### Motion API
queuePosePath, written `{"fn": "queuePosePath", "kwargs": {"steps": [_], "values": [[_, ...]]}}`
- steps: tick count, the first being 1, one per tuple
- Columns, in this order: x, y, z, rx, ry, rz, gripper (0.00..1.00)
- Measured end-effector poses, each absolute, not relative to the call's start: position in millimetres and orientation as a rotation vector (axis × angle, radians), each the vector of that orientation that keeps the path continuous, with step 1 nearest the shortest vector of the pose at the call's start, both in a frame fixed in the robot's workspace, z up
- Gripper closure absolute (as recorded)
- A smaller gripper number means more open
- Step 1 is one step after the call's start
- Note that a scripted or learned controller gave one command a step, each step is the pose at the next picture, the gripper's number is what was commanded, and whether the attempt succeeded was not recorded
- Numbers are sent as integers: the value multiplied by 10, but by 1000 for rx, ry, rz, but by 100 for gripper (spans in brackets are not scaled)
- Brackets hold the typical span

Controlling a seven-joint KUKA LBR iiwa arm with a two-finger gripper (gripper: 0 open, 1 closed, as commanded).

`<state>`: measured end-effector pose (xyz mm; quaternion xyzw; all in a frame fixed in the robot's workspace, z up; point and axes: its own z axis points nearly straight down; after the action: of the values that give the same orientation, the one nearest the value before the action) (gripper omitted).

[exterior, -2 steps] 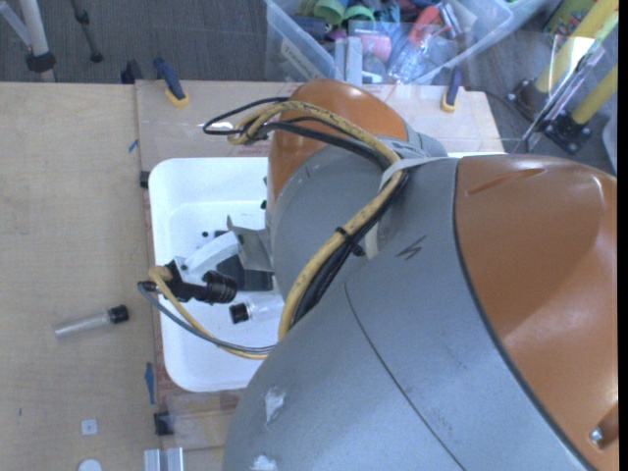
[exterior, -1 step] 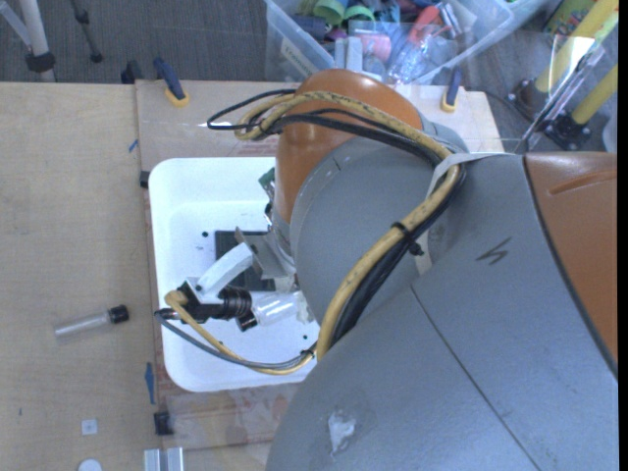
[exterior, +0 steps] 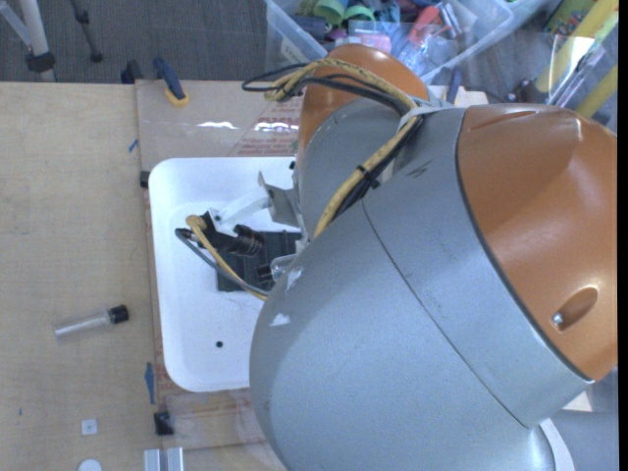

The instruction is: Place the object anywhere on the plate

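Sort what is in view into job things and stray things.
Job:
arm, reaching over the bin
white bin

Lying about:
grey tube with black cap, on the bench
blue clamp
clear tub of toys, behind

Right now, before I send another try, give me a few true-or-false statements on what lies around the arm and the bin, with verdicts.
1. The arm reaches over the white bin. True.
2. The metal cylinder with a black cap lies inside the bin. False: it lies on the wooden bench, left of the bin in the view.
3. A clear tub of coloured items stands beyond the bench. True.
4. The broad band on the arm is green. False: it is orange.
5. The blue clamp sits at the bin's near edge. False: it sits near the bench's far edge, beyond the bin.
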<state>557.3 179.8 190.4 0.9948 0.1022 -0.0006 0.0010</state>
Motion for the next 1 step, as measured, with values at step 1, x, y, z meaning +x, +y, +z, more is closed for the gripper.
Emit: {"fn": "queuePosePath", "kwargs": {"steps": [1], "values": [[6221,1687,1441,3124,311,0,100]]}}
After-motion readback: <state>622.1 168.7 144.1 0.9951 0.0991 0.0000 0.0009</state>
